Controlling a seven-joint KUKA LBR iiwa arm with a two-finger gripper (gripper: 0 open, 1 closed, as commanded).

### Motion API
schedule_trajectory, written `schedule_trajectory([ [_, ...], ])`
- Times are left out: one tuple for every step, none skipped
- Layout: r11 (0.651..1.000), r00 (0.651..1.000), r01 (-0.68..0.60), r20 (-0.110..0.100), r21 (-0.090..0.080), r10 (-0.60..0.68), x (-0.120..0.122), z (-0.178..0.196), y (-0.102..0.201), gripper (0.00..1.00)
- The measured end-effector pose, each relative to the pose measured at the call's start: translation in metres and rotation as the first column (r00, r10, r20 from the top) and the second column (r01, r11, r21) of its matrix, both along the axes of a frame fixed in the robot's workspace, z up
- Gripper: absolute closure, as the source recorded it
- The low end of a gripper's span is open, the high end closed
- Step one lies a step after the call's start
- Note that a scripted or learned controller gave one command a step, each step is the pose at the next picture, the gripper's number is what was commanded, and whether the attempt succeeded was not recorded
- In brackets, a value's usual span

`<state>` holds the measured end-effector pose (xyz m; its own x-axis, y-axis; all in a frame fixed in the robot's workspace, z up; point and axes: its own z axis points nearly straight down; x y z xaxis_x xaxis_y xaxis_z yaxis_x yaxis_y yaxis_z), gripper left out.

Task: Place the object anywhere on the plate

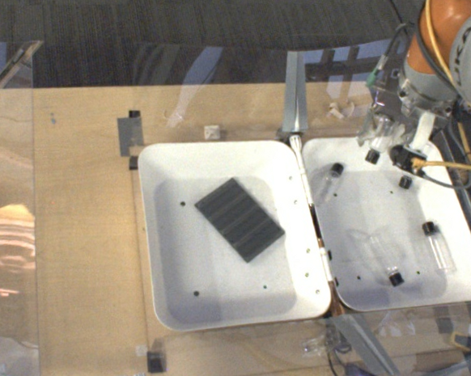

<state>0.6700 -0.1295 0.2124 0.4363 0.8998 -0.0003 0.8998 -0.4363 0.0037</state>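
Overhead, two shallow white bins are sitting side by side on the wooden bench (pixel 79 260). Lying flat and askew in the middle of the left bin (pixel 168 310) is a dark grey ribbed plate (pixel 240 219), with nothing resting on it. Scattered across the right bin (pixel 470 286) are several clear objects with black caps: one (pixel 332 171) near the upper left corner, one (pixel 437 243) lying by the right wall, another (pixel 394 277) toward the lower middle. Hanging over this bin's upper right corner is the gripper (pixel 385 135); whether it is spread or pinching anything, I cannot tell
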Motion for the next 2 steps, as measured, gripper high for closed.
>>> schedule_trajectory([
  [0.953, 0.953, 0.304, 0.0, 0.002, -0.304, 0.0, 0.051, -0.018, 1.0],
  [0.823, 0.823, 0.567, -0.002, 0.002, -0.567, -0.006, 0.086, -0.036, 1.0],
])
